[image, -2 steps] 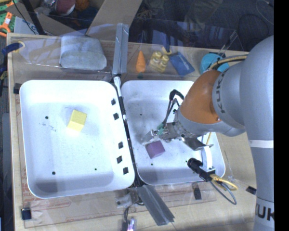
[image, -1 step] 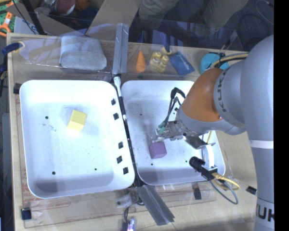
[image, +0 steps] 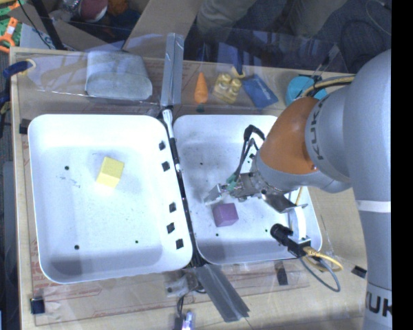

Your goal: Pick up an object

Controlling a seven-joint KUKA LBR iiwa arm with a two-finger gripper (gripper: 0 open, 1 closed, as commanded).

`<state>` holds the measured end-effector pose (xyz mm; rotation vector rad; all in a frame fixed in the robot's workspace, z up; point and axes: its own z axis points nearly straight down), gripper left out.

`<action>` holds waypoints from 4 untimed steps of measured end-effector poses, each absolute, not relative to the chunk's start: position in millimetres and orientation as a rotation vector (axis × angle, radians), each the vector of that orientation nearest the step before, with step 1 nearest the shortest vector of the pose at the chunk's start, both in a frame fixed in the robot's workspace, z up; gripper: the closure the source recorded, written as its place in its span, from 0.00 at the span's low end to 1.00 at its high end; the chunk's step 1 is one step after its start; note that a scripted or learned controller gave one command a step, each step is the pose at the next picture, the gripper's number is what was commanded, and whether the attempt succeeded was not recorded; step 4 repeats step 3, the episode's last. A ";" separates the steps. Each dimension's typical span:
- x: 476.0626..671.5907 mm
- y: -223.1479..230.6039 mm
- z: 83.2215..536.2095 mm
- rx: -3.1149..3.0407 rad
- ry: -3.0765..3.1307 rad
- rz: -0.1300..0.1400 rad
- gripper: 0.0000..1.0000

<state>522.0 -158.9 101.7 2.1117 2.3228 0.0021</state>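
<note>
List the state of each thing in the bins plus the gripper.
yellow block: lying loose in the left bin, untouched.
purple block: resting on the floor of the right bin, not lifted.
gripper: low in the right bin, just above the purple block; open or shut cannot be told.

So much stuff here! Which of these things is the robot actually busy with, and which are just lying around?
Part of the job:
- gripper, low in the right bin
- purple block, just below the gripper
- yellow block in the left bin

Just lying about, behind the bins:
- orange carrot toy
- blue card
- grey pad
</note>
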 end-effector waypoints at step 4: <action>552.8 -73.3 228.4 2.371 2.067 -0.005 1.00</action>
